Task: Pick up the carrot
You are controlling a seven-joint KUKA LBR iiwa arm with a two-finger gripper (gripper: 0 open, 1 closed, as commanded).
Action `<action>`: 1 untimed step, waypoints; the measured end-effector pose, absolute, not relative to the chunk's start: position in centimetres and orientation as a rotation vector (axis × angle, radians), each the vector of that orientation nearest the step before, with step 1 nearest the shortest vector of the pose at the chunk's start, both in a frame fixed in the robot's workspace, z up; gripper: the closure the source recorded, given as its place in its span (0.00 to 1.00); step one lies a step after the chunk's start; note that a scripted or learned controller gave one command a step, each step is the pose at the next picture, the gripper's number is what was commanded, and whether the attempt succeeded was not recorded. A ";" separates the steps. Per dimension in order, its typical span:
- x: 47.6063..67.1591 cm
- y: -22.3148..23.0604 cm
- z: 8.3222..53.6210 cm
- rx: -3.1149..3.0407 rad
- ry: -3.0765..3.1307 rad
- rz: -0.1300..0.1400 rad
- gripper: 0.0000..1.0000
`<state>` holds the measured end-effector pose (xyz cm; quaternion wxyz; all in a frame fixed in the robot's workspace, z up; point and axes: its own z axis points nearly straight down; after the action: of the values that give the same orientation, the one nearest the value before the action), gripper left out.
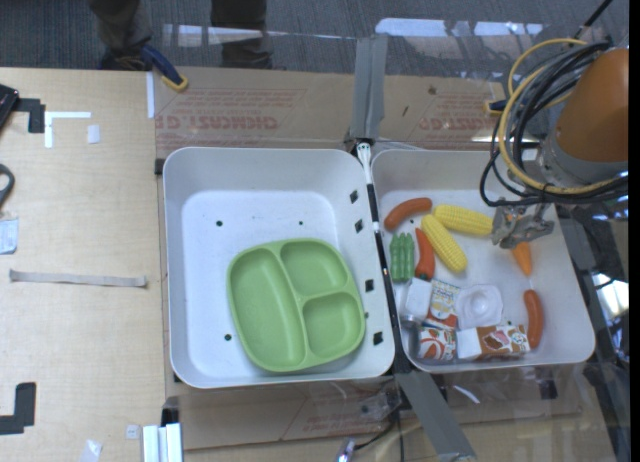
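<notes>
Pale wooden surface (80,330) carrying two shallow white plastic bins side by side. Left bin (200,185): holds a light-green moulded tray with three compartments (296,302), lying flat. Right bin (575,300): holds assorted toy foods. Grey arm with orange band (597,115), draped with looped yellow and black cables, reaches in from the right; its metal jaws (521,227) hang over the right bin's upper right part. The small orange tapered carrot (522,255) lies directly below the jaws, its upper end at or between the fingertips; whether the jaws are open or closed on it cannot be told. Two yellow knobbly corn cobs (452,232) lie left of the jaws, beside a red-orange sausage (407,212), a green ridged pod (402,257) and small printed cartons (470,340)
</notes>
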<state>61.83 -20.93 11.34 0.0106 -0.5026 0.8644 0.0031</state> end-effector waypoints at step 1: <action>63.1 -15.1 17.6 -1.271 2.865 -0.002 1.00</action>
<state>63.12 -15.13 17.57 0.0038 -0.4055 0.9141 -0.0007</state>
